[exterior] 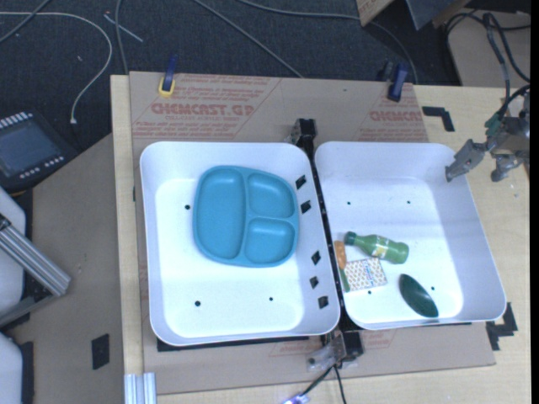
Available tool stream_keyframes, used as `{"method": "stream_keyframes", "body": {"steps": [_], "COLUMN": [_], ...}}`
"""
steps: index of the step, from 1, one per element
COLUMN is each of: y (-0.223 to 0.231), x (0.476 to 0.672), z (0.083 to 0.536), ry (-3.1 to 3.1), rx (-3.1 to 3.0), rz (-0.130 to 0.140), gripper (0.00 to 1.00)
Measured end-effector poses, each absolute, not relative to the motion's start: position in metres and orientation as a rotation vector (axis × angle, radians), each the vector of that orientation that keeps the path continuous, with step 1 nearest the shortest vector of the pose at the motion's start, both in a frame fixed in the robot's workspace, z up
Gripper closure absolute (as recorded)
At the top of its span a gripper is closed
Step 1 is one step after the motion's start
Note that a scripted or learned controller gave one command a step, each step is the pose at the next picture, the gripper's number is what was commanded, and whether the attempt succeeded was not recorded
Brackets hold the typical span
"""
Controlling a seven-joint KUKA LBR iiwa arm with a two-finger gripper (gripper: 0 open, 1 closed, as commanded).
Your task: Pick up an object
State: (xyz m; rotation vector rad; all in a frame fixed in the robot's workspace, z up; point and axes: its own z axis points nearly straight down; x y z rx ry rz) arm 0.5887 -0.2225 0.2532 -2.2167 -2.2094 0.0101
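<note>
The grey metal gripper (pixel 482 163) hangs with its two fingers spread open and empty over the right white bin's (pixel 438 192) far edge, so it should move above the small green plastic bottle (pixel 378 245) lying near the front and close gently around its middle.

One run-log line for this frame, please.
tool open, above right bin's far right rim, holding nothing | green bottle, patterned packet, dark green object in right bin | blue divided plate in left bin

Blue divided plate (pixel 247 216) in left bin (pixel 160 225), clamps (pixel 168 79), cables (pixel 93 23)
</note>
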Motion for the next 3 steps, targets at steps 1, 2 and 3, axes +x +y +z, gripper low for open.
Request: {"method": "stream_keyframes", "body": {"steps": [1, 2, 3], "y": [-0.222, -0.220, -0.211], "x": [0.591, 0.585, 0.584], "z": [0.261, 0.217, 0.171], "ry": [-2.222, -2.218, -2.218], "rx": [-2.221, -2.218, -2.216], "rz": [0.000, 0.003, 0.003], "gripper": [0.00, 0.00, 0.00]}}
